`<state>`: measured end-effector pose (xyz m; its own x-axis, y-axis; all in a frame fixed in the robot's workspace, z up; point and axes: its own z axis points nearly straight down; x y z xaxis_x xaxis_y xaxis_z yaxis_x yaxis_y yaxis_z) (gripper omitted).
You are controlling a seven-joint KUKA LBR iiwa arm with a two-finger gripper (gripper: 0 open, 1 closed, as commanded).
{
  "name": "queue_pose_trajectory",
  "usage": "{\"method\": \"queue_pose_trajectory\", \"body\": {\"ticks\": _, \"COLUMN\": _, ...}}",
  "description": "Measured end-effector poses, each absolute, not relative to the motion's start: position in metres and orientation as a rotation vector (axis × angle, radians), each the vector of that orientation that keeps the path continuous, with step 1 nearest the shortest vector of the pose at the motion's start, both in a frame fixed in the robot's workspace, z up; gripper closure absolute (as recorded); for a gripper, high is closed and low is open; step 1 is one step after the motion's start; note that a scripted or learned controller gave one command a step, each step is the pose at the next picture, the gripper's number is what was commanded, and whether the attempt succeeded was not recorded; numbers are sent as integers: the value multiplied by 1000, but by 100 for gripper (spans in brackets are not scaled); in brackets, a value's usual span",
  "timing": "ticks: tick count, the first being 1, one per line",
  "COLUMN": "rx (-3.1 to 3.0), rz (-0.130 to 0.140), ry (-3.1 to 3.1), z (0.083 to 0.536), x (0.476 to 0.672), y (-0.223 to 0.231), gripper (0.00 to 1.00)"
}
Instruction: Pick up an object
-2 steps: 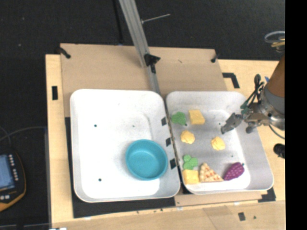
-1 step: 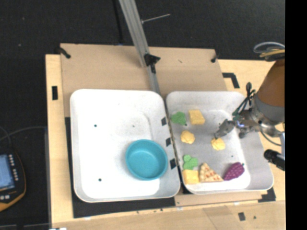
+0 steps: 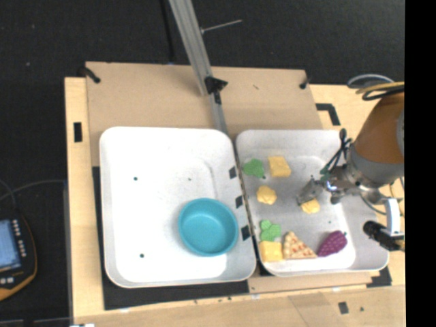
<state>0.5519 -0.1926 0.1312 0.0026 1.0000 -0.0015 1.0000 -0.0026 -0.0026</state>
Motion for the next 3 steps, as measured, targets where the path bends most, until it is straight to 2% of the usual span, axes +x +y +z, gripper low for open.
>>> {"method": "queue_pose_trajectory", "body": {"ticks": 1, "rx": -2233, "rz": -3, "ry": -2217, "z": 145, "x": 554, "y": -193, "gripper": 100}}
{"method": "queue_pose_trajectory", "body": {"ticks": 2, "rx": -2222, "rz": -5, "ry": -2230, "z": 190, "x": 560, "y": -197, "gripper": 100}}
{"method": "queue_pose_trajectory", "body": {"ticks": 3, "rx": -2224, "rz": -7, "ry": -2232, "z": 254, "x": 559, "y": -197, "gripper": 100}}
